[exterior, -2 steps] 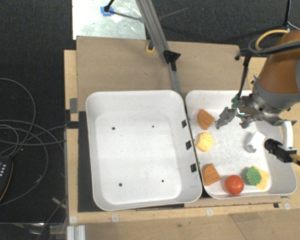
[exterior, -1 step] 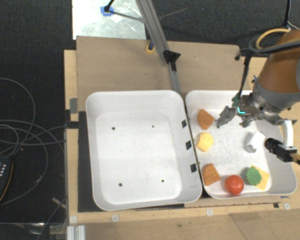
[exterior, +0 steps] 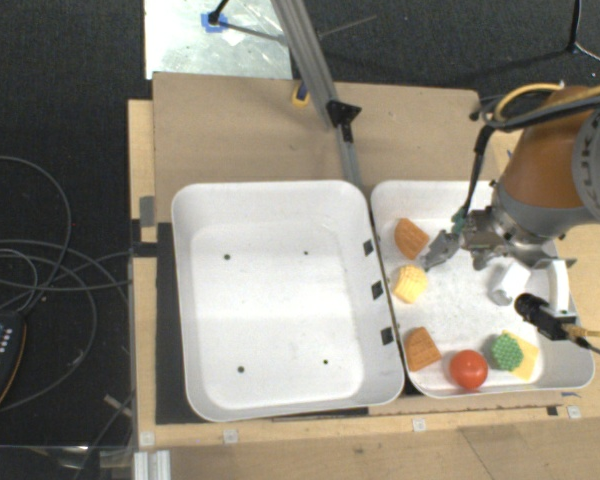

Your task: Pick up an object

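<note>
My claw (exterior: 458, 251) hangs low over the right bin (exterior: 435, 196), its dark fingers pointing toward that bin's left side. From this slant I cannot tell how the claw is set, and I see nothing caught in it — so I count the pick as not yet made.

Nearest to the tip are two pieces: an orange wedge (exterior: 412, 237) just up and to the left of it, and a yellow corn piece (exterior: 410, 284) just below and to the left. Either looks within easy reach, though whether I am touching one I cannot say; the tip seems to sit between them, apart from both.

Further toward the front of the same bin lie another orange wedge (exterior: 421, 348), a red tomato (exterior: 468, 369) beside it, and a green studded thing on a yellow piece (exterior: 510, 353) to the right, near my wrist hardware.

The left bin (exterior: 195, 208) bears only small dark dots on its floor.

So, as I judge it, the approach is largely done and everything that matters is left — settling on one piece, closing around it, lifting it off the bin floor
</note>
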You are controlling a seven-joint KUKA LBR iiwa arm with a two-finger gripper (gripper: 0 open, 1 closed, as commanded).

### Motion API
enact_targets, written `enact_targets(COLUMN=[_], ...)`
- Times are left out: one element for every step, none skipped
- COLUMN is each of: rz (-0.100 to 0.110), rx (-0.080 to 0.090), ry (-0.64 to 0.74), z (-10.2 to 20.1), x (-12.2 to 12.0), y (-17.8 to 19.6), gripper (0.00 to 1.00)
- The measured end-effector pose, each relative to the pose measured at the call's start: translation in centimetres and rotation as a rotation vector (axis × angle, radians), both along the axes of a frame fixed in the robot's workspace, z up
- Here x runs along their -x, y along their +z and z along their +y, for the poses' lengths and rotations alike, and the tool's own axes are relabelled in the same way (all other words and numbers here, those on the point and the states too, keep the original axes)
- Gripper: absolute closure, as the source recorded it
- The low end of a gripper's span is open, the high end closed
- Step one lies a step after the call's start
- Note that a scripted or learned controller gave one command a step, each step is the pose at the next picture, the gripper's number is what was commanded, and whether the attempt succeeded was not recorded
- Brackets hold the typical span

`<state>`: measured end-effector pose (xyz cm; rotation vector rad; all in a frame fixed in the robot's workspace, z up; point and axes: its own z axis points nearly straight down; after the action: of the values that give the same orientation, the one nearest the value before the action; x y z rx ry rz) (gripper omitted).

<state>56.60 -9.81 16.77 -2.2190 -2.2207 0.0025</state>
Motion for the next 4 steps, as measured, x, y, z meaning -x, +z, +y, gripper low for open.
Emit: enact_targets(rz=[0.001,-0.012,-0.017,-0.010], rx=[0.000,-0.003,-0.002,0.002], ry=[-0.001,0.001,0.001,0.003], z=[-0.9,-0.7,-0.8,-1.6], x=[0.0,-0.5,-0.6,-1.3], y=[-4.7,-7.2,-6.0,-0.1], gripper=[0.00,0.00,1.00,1.00])
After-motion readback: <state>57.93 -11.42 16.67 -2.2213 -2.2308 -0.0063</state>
